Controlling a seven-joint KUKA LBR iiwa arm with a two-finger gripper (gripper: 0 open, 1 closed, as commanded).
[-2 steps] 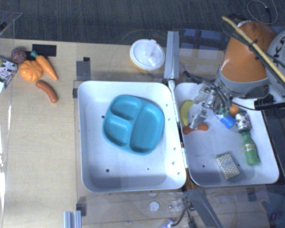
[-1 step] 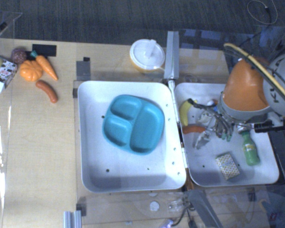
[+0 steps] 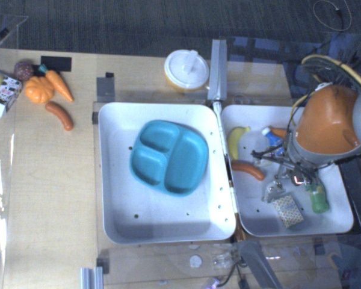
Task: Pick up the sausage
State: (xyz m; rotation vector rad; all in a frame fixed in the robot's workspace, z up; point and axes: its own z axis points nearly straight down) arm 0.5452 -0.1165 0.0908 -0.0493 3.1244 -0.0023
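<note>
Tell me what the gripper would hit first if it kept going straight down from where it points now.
Probably the bare floor of the right bin, just right of the sausage. The gripper points down beside it, not over it, though depth is hard to judge from this slanted view.

My gripper (image 3: pixel 275 188) hangs over the right bin (image 3: pixel 343 221), just right of the sausage (image 3: pixel 248 170) lying beside the banana (image 3: pixel 236 142), while a blue tray (image 3: pixel 169 156) sits in the left bin (image 3: pixel 117 221).

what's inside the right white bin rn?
Right white bin: orange-red sausage, yellow banana, green bottle, patterned packet, with the gripper over them. The arm covers the bin's far-right contents.
</note>
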